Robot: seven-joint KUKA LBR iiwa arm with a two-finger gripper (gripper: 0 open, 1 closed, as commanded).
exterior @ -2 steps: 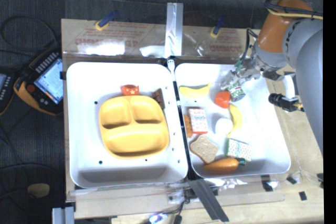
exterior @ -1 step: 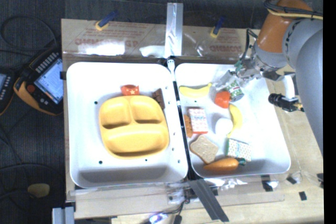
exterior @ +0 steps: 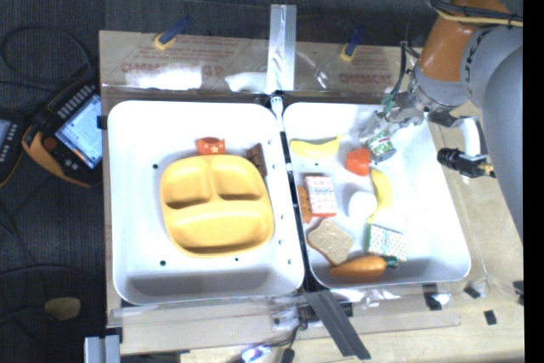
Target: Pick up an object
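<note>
The camera view looks down at a slant on a tabletop [exterior: 476, 217] carrying two shallow white bins side by side.

The left bin [exterior: 136, 183] holds a yellow divided tray [exterior: 217, 204]. Just behind the tray's far edge lie a small red item [exterior: 210, 146] and, beside it toward the divider, a small dark brown item [exterior: 257, 155].

The right bin [exterior: 433, 217] holds the loose things. A yellow banana-shaped piece [exterior: 313, 148] lies near the far left. A red-and-white packet [exterior: 320, 194] sits below it, with a slice of toast [exterior: 330, 241] nearer the front. An orange carrot [exterior: 360, 268] lies along the front wall, and a green-and-white carton [exterior: 385, 241] rests just above it. A white egg shape [exterior: 361, 205] sits in the middle, touching a curved yellow banana [exterior: 381, 191]. A red tomato [exterior: 358, 160] sits just above that banana.

The arm [exterior: 463, 47] reaches in from the right, and the pincer [exterior: 393, 119] hangs over the far right corner of the right bin. A small green-and-white item [exterior: 382, 149] lies right under its tip, just beside the tomato. Whether the pincer is released, clenched or touching that item cannot be told from here.
</note>
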